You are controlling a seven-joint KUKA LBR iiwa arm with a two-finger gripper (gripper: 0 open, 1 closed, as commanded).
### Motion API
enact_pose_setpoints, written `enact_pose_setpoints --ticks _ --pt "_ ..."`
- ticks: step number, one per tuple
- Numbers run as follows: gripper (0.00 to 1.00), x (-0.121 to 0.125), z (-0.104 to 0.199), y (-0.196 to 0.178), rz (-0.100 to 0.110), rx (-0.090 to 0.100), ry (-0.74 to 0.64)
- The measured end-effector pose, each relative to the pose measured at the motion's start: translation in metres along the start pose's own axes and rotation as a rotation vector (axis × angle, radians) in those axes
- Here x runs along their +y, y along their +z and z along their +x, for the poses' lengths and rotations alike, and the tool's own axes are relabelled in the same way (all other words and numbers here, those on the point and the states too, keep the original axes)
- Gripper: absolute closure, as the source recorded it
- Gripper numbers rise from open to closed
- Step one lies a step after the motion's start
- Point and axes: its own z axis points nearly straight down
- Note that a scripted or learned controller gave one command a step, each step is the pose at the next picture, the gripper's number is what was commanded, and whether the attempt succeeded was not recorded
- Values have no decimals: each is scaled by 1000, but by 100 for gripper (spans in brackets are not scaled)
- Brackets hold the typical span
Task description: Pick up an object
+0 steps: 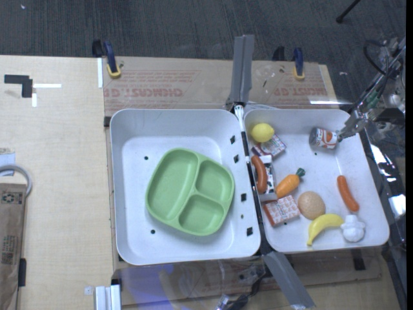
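The two-finger gripper (353,123) stands at the far right edge of the right white bin (381,237), its tip just beside a small silver crumpled packet with a red mark (322,138). Whether it is open or closed cannot be told, and no object shows as held.

Judged step: approach, before the grasp. The next move calls for centring over the packet and closing.

Nearby items: yellow lemon (262,132), orange sausage (347,193), orange carrot (288,184). The bin wall crowds the approach.
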Motion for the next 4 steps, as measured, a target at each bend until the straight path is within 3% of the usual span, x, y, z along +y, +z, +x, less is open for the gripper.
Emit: enact_pose_setpoints --ticks 1,2,3,4 --pt "0 37 -16 9 -1 -1 67" --pt "0 47 -8 168 -4 4 -64" --pt "100 47 -9 158 -5 1 -65" --pt "0 47 -9 158 -5 1 -64"
